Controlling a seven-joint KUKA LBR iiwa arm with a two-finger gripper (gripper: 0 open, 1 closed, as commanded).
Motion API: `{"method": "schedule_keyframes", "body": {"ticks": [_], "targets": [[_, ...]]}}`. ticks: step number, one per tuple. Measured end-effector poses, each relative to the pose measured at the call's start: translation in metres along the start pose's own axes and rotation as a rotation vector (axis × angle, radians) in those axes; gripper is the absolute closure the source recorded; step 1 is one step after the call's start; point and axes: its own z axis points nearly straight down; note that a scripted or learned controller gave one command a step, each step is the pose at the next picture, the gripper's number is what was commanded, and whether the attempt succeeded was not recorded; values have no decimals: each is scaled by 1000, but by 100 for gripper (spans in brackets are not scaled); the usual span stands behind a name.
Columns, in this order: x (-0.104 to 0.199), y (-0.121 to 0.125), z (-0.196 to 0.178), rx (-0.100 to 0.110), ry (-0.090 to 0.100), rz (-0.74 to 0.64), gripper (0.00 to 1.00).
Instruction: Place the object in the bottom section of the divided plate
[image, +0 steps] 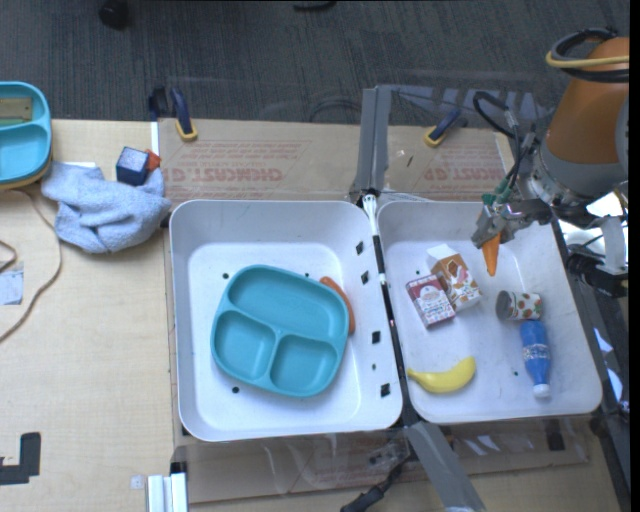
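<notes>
Gripper (489, 236) grips carrot (490, 256) above right bin (575, 330), far from divided plate (282, 330).

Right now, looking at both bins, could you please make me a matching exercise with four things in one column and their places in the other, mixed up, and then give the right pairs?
Things:
1. plate
2. banana
3. bottle
4. carrot

Places:
A. right bin, near its front edge
B. left bin, in the middle
C. hanging at the end effector, above the right bin
D. right bin, along its right side

Right pairs: 1-B, 2-A, 3-D, 4-C
</notes>
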Motion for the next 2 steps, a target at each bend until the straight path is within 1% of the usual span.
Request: {"method": "schedule_keyframes", "body": {"ticks": [1,2], "targets": [[55,46,17,0,0,-308,100],[143,33,16,1,0,-503,100]]}}
